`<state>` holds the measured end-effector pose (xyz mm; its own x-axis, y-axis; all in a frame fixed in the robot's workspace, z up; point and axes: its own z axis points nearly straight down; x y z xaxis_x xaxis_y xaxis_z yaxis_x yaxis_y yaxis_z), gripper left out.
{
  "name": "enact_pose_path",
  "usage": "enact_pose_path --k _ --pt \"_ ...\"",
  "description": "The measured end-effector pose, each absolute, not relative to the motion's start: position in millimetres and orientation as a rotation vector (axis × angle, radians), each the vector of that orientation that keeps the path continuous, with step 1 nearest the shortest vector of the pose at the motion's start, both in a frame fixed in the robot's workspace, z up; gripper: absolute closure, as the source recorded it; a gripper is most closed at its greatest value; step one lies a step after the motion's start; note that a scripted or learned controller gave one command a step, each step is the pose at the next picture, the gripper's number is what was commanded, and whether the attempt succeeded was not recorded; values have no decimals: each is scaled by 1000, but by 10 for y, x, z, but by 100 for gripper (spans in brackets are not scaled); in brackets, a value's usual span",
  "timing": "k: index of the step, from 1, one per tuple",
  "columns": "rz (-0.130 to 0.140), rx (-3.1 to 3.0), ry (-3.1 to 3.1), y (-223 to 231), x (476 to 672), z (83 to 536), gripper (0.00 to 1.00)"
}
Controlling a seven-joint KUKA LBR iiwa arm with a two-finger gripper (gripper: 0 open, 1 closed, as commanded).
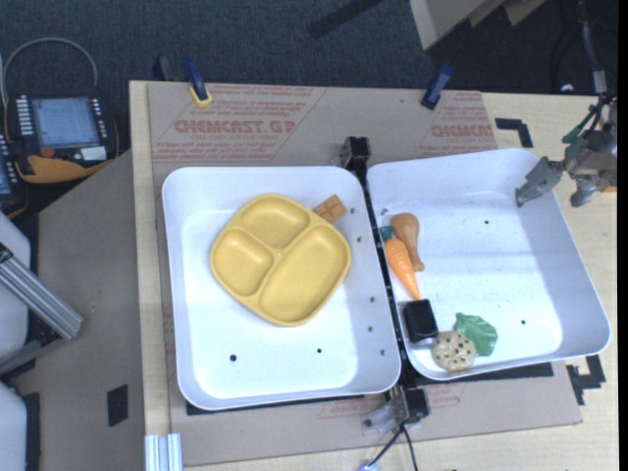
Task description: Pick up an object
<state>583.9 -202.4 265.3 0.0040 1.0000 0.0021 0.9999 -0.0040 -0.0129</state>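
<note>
White plastic forms both bins on the bench [157, 400]. Nearest the camera in the right bin [549, 292], a speckled cookie [452, 350], a green leafy piece [478, 331] and a black block [420, 319] sit well left of and nearer than the fingers [554, 182]. Farther back lie an orange carrot [401, 266] and a tan drumstick [407, 234]. Those fingers are spread over the bin's far right corner, pinching nothing. Beyond them to the left, the left bin [196, 361] holds a yellow divided plate [281, 258] and a brown block [331, 208].

robotics lab: teach pendant [61, 130] beside clamped bench board [294, 116], aluminium framing [39, 297], cabling.
</note>
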Motion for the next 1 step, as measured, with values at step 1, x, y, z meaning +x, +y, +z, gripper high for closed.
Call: enact_pose_path --k 1 --pt "0 -2223 -2222 -2015 5861 2735 0"
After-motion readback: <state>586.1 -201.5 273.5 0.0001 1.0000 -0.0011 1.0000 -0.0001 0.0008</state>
